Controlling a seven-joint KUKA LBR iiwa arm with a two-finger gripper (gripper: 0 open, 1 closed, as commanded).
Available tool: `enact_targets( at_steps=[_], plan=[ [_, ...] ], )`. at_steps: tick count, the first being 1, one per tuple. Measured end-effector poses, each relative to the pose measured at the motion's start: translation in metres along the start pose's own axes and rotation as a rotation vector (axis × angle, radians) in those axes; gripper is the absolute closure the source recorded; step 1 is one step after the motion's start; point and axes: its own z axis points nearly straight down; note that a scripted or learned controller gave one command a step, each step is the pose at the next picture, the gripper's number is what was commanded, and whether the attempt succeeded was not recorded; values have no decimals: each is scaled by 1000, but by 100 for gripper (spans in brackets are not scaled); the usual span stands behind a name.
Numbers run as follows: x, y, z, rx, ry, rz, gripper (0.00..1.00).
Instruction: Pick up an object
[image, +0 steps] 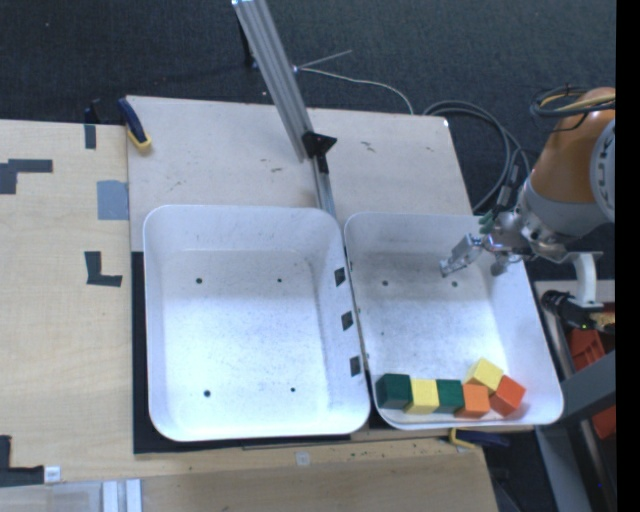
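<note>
Several small blocks lie in a row along the front wall of the right bin (520, 300): a dark green block (394, 389), a yellow block (424, 396), a green one (449, 394), an orange block (475, 400), another yellow block (487, 373) and an orange-red block (509, 395). My gripper (460, 258) hangs over the back half of the right bin, well behind the blocks and apart from them. It is small and grey against the white floor. Nothing shows in it.
The left bin (160, 300) stands beside the right one, sharing a middle wall. A slanted metal rail (285, 85) runs from the top down to the bins' back edge. Cables (480, 120) trail behind the right bin. A blue and yellow tool (135, 125) lies at the back left.
</note>
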Motion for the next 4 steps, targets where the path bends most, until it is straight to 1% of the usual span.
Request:
enact_targets(
  at_steps=[1, 2, 3, 4],
  plan=[
    [25, 17, -71, -11, -1, -5, 0],
    [47, -5, 42, 6, 3, -1, 0],
    [16, -48, 62, 2, 0, 3, 0],
    [33, -46, -57, -11, -1, -3, 0]
  ],
)
